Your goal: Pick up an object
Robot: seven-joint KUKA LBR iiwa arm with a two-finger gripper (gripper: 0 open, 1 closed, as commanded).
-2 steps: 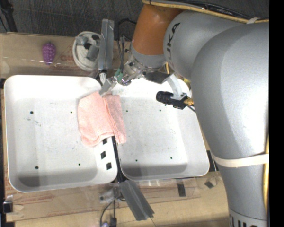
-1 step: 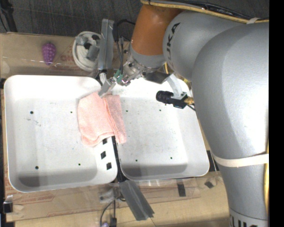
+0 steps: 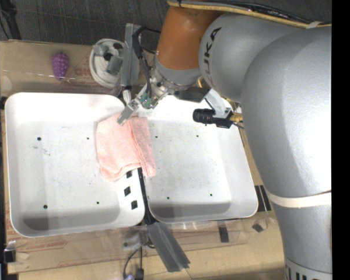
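arm: the grey kuka arm point(image 3: 280, 109) reaches in from the right and covers much of the right side of the view; its orange band point(image 3: 181, 37) sits above the wrist, over the far edge of the bins.
gripper: the gripper point(image 3: 126, 114) hangs at the far end of the divide between the two bins, its tip just at the top edge of the cloth.
fingers: it cannot be told whether they are apart or closed; the tip is small and dark against the cloth, and whether it touches the cloth is not clear either.
pink cloth: a crumpled pink cloth point(image 3: 123, 147) lies draped over the ridge where the bins meet, most of it in the left bin, its right edge spilling into the right bin.
left bin: the shallow white left bin point(image 3: 46, 174) has the cloth in its right part.
right bin: the shallow white right bin point(image 3: 198, 174) sits just beside the left one, partly overlapped by the arm at its far right corner.
purple object: a small purple object point(image 3: 60, 65) rests on the bench beyond the left bin, well apart from the gripper.
white round item: a white round item point(image 3: 105, 60) stands on the bench behind the bins, near the wrist.
bench: the brown bench point(image 3: 64, 249) shows around the bins.
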